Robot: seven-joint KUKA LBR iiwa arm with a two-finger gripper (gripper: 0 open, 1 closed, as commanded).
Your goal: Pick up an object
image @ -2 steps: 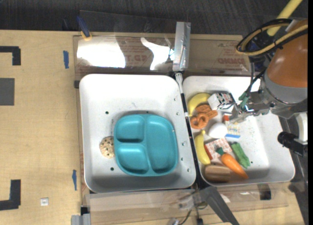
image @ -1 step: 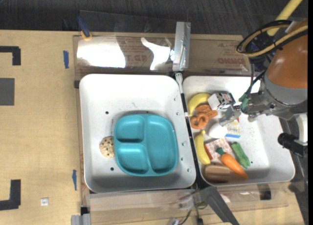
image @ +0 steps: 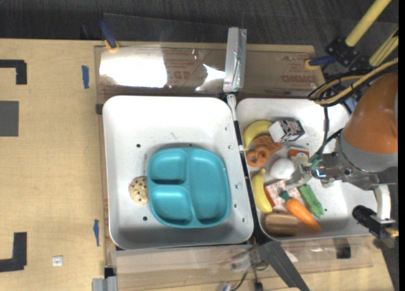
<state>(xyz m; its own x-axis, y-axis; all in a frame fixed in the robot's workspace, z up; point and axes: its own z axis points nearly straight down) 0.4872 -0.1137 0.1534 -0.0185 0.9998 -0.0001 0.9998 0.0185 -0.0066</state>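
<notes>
The carrot [image: 302,212] is taken here as the likeliest thing to be picked, since the task names none. In the camera view it is seen in the right bin [image: 335,228], low in the pile of toy food and near the bin's front wall. Its thick end is toward the upper left, beside the green stalk piece [image: 311,198], and its tip points down and to the right, so the long axis is laid on a slant across the bin. It is judged to be a light, stiff plastic toy with a smooth, tapering skin, which may slide out of a pinch made near the tip; a hold across the thick middle, square to the long axis, would be safer. It is crowded by a brown sausage-like piece [image: 281,222] just to its left and a yellow banana [image: 259,189] further left.

The gripper [image: 308,173] is seen above the pile, just above the carrot, reached in from the right. Whether it is spread or closed cannot be told, and nothing is seen held in it.

In the left bin [image: 120,119] a teal divided plate [image: 188,185] is laid, with a cookie [image: 138,190] touching its left edge.
</notes>
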